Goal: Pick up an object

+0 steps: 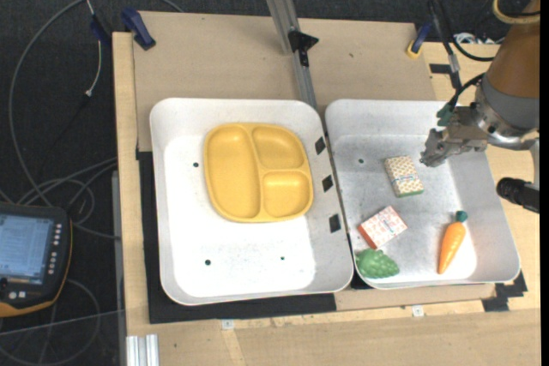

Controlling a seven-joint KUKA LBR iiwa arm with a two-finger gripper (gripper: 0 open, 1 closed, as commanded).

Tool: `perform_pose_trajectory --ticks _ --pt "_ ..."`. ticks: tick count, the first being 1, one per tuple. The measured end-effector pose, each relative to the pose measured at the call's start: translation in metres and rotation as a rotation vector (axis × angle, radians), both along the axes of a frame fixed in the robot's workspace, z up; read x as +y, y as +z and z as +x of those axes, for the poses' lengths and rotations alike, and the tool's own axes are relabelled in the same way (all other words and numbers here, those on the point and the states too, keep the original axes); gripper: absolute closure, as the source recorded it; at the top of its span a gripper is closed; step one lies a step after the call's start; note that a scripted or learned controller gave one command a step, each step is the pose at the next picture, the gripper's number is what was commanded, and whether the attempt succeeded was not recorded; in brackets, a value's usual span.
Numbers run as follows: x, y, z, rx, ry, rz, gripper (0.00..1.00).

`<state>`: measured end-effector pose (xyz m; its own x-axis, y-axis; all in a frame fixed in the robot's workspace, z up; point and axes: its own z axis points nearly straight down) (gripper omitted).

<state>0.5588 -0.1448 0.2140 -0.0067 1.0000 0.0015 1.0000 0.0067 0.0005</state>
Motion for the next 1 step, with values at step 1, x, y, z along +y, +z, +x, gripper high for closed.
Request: perform_pose_trajectory --ticks 1 --pt "0.0475 -0.0058 0.018 -0.001 0.0 0.001 1.0"
